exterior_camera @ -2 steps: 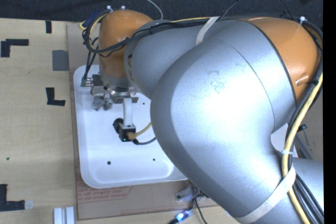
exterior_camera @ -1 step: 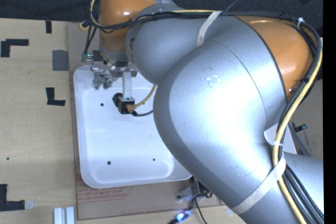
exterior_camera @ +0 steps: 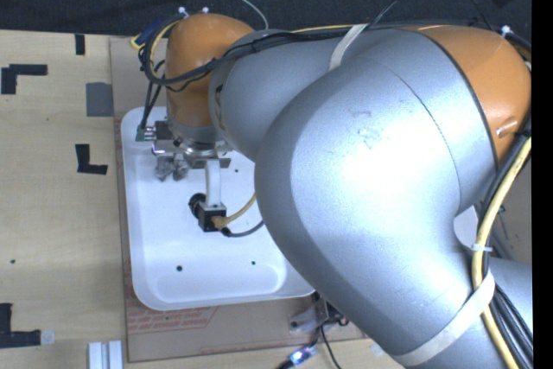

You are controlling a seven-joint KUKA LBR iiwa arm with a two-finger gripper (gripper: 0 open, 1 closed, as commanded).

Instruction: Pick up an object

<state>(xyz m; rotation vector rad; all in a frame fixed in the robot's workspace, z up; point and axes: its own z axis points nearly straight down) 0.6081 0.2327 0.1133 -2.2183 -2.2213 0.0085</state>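
Observation:
My gripper [exterior_camera: 172, 168] hangs from the orange-banded wrist [exterior_camera: 197, 56] over the far left part of the left white bin [exterior_camera: 164, 276]. It points down at the bin floor close to the bin's left wall. I cannot make out any object under or in the gripper. The bulky grey arm [exterior_camera: 380, 186] crosses the picture from the right and hides the bin's right side.
Two small dark dots [exterior_camera: 179, 268] mark the bin floor near its front. The bin rests on a cardboard sheet [exterior_camera: 173, 320]. The wooden bench to the left carries black tape marks [exterior_camera: 86, 160] and a grey patch [exterior_camera: 99, 98].

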